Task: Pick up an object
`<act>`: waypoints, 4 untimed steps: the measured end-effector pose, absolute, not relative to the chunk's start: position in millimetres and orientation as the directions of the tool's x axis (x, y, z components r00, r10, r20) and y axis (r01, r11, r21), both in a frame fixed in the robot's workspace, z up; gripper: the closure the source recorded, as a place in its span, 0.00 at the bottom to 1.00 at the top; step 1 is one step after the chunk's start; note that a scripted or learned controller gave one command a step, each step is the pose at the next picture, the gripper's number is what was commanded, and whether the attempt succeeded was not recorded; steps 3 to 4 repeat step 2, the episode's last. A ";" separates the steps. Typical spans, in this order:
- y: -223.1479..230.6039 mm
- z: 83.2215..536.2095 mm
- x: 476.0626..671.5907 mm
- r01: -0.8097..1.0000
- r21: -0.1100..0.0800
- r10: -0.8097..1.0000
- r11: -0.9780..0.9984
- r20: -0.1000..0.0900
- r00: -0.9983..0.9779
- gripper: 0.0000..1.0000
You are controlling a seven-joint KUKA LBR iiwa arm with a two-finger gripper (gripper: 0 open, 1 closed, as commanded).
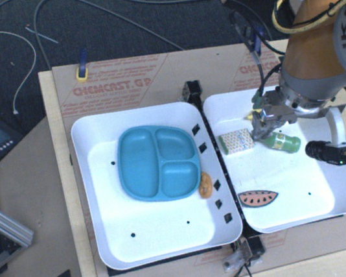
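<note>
In the right bin (315, 203) lie a green bottle (283, 142) on its side, a pale green sponge block (236, 141) and a watermelon slice (258, 198). My gripper (262, 127) hangs low over the bin's upper middle, between the sponge block and the bottle, right at the bottle's left end. The wrist hides the fingertips. A small brown potato-like piece (204, 186) sits in the left bin beside the blue plate.
A blue divided plate (158, 162) lies in the left bin (104, 198). Black clips run along the divider (213, 161) between the bins. The arm's orange band (312, 9) and cables rise at the upper right. Cardboard underlies both bins.
</note>
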State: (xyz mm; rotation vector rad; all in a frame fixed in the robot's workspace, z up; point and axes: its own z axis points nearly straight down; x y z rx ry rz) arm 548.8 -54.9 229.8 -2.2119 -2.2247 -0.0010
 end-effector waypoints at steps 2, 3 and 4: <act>58.5 237.3 552.6 1.000 0.002 1.000 0.007 0.003 -0.007 1.00; 58.5 237.3 552.6 1.000 0.002 1.000 0.007 0.003 -0.007 1.00; 58.5 237.3 552.6 1.000 0.002 1.000 0.007 0.003 -0.007 1.00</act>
